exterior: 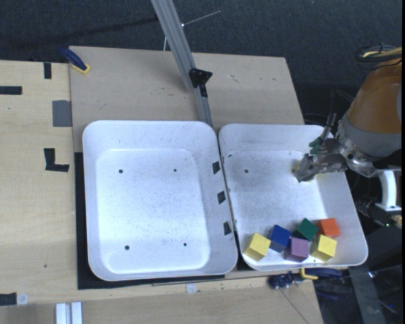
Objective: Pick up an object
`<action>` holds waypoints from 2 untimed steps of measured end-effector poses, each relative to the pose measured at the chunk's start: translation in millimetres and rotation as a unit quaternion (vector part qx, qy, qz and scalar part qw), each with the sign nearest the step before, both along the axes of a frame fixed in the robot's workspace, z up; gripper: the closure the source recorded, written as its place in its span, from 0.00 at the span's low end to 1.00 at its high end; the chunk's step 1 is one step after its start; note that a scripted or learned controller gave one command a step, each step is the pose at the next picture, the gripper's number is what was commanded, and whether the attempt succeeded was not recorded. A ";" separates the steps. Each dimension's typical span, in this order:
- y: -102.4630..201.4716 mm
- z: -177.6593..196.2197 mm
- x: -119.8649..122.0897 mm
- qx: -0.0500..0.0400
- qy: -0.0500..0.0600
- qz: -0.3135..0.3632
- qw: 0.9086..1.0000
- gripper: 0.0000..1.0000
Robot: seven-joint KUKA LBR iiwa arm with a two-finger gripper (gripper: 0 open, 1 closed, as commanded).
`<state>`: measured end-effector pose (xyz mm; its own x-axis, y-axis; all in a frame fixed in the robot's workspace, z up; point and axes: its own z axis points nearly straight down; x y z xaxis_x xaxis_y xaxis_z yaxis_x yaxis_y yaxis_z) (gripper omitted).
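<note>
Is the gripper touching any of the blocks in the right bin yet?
Apart. The camera view shows the gripper well up the right bin, with bare white floor between it and the blocks clustered at the near edge.

There's the arm's broad, rounded orange band [383,103], glossy and catching the light, sitting above a smooth grey wrist section [366,139]. Yellow and dark cables [378,52] loop over its top edge. Out front, a small grey metal two-finger gripper [304,172], blocky and angular, with thin dark wires and a touch of green at its mount.
</note>
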<state>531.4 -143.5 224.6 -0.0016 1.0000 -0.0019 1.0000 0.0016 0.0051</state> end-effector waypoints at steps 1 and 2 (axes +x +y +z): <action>0.3 29.0 0.9 0.001 0.001 0.000 1.000 1.00; 61.7 27.4 8.6 0.002 0.003 0.003 1.000 1.00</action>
